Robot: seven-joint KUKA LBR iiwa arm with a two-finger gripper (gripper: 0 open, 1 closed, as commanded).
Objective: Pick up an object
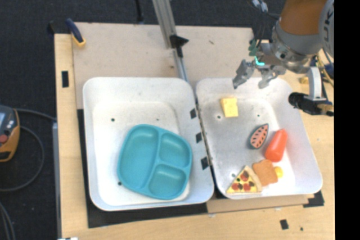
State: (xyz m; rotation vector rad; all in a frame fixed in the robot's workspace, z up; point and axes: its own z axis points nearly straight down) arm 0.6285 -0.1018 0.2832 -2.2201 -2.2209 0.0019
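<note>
Orange carrot (276, 145) lies upright-slanted just right of the watermelon slice (259, 136), while beyond it our fingers (242, 75) hang apart, holding nothing.

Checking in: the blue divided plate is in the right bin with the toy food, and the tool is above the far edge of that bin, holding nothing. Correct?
Not quite. The camera view shows the blue divided plate in the left bin, alone. The toy food, including the yellow block and pizza slice, lies in the right bin. The tool is above that bin's far edge, holding nothing.
</note>
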